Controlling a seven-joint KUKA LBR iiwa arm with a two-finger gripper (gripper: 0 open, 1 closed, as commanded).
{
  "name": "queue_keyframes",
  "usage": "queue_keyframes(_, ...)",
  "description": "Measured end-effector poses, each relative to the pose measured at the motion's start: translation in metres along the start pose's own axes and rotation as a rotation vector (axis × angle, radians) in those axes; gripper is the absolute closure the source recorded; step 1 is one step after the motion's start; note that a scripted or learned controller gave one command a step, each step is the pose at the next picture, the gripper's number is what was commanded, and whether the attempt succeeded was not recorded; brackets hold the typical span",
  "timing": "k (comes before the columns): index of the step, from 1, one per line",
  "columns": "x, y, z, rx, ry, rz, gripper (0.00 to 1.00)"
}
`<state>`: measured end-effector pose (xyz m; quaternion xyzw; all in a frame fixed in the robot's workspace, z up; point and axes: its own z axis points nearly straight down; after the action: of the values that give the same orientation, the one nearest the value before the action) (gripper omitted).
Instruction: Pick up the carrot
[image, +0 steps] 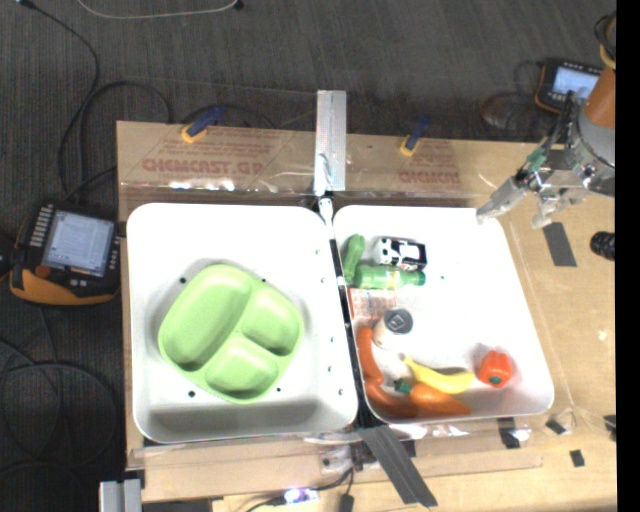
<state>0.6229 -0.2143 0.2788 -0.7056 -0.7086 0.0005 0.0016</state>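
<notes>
Carrot: right bin, lower left, against wall, under banana. Gripper: above bin's upper right corner, well apart from carrot; you cannot tell spread or closed. Risk: your grasp catches banana or wall, since carrot is crowded.

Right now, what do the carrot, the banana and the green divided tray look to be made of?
Carrot: likely moulded plastic toy food, with smooth, even orange colour. Banana: probably the same, uniform yellow with a slight sheen. Green divided tray: apparently matte plastic, pale green with soft rounded compartments. Materials are judged from look alone.
</notes>
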Motion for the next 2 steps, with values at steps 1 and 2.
queue_keyframes(1, -0.008, 0.046, 0.021, 0.001, -0.004, 0.273, 0.00)
queue_keyframes(2, 0.000, 0.046, 0.038, 0.001, -0.003, 0.505, 0.00)
